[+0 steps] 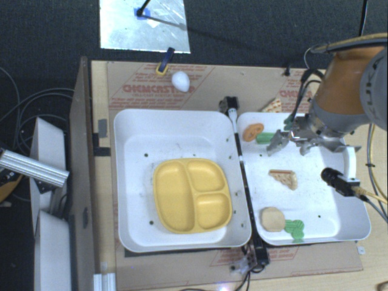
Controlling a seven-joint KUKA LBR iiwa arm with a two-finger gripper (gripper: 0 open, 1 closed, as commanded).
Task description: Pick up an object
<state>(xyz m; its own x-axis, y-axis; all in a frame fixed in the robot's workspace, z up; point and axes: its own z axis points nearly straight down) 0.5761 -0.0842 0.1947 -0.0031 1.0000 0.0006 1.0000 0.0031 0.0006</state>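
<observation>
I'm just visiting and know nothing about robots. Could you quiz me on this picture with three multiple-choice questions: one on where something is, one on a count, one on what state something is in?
1. Where is the yellow tray?
A. In the left bin
B. In the right bin
C. On the floor

2. How many compartments does the tray have?
A. One
B. Three
C. Six

3. How does the toast slice lie?
A. Clamped in the gripper
B. Stacked on the tray
C. Loose on the right bin's floor

Answers:
1. A: the tray rests inside the left bin.
2. B: one long section and two smaller ones are visible.
3. C: the slice lies on its own in the right bin, apart from the gripper above it.
</observation>
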